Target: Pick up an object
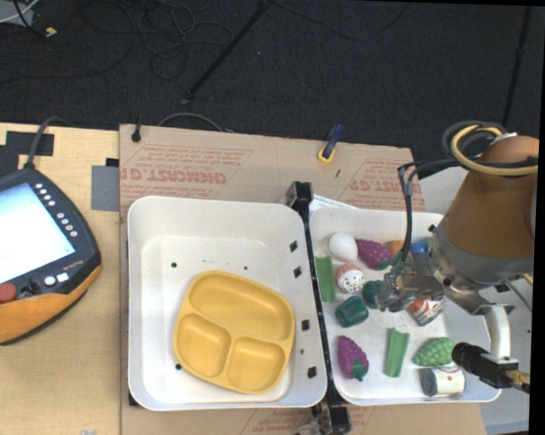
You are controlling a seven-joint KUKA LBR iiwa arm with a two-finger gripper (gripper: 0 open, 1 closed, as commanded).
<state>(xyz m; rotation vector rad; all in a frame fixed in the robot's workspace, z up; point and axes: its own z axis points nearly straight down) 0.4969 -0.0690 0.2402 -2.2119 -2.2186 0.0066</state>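
Gripper (397, 292) low in right bin (373, 392) middle, among small toys, finger state impossible to tell, yellow tray (236, 332) in left bin (154, 243)

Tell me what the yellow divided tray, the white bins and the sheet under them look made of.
Yellow divided tray: looks like moulded plastic, matte to satin, with rounded compartment edges and one even colour. White bins, left and right: probably thin formed plastic, smooth with a soft sheen and rounded corners. Sheet beneath: corrugated cardboard, dull brown with red print; that one is fairly certain.
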